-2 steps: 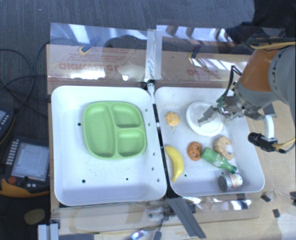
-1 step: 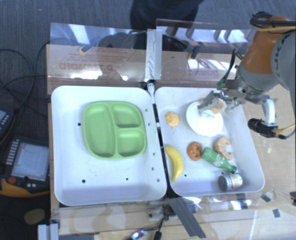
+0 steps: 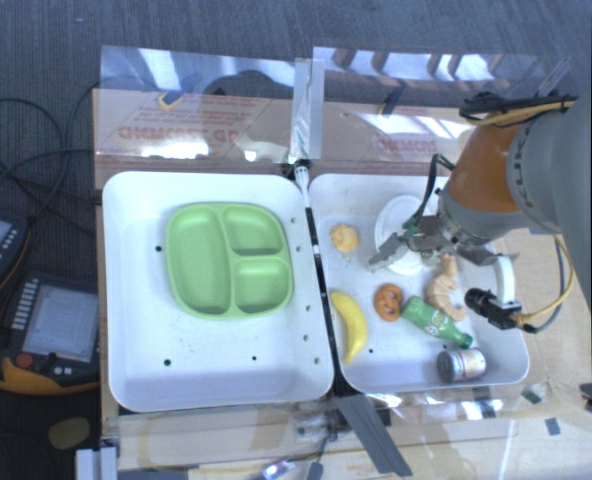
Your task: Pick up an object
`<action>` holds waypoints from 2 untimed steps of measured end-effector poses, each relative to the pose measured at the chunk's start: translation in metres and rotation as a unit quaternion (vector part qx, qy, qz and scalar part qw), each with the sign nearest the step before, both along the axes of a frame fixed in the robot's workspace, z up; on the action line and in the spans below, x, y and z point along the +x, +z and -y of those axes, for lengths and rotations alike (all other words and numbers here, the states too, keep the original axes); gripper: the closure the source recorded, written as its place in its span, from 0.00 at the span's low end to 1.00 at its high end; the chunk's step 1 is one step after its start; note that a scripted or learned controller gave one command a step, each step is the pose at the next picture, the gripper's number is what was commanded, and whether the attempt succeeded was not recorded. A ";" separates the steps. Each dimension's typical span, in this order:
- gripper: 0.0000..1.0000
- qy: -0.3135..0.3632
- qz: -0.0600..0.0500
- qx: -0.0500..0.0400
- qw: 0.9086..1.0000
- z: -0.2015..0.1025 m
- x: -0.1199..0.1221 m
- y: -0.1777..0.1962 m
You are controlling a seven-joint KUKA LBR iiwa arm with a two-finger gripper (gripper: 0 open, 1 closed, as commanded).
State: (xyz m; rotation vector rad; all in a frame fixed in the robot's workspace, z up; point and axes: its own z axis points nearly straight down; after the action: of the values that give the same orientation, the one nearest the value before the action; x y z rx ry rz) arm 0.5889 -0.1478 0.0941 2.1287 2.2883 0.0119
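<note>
My gripper [image 3: 404, 246] is low in the right bin [image 3: 511, 368], over a white round dish [image 3: 394, 226] near the bin's middle. Just to its left lies a small yellow-orange piece [image 3: 345, 237]. A beige lumpy object [image 3: 443, 288] sits right beside the gripper on its near side. Closer to the front lie an orange fruit [image 3: 388, 302], a green bottle [image 3: 434, 319] on its side, a yellow banana [image 3: 351, 324] and a metal can [image 3: 461, 365]. The gripper's body hides part of the dish, and I see nothing held in it.
The left bin [image 3: 136, 368] holds a green divided plate [image 3: 230, 259]. A raised rim [image 3: 316, 268] separates the two bins. The arm [image 3: 506, 168] reaches in from the right over the right bin's far corner, with a cable [image 3: 551, 303] looping by the bin's right wall.
</note>
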 end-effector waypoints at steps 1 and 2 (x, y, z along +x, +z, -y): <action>0.00 0.162 0.005 -0.005 0.987 -0.022 -0.047 0.001; 1.00 0.161 0.007 -0.005 0.987 -0.022 -0.045 0.011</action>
State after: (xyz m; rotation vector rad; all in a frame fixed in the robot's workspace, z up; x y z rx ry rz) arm 0.5436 -0.1260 0.1054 1.7226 2.5881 0.0191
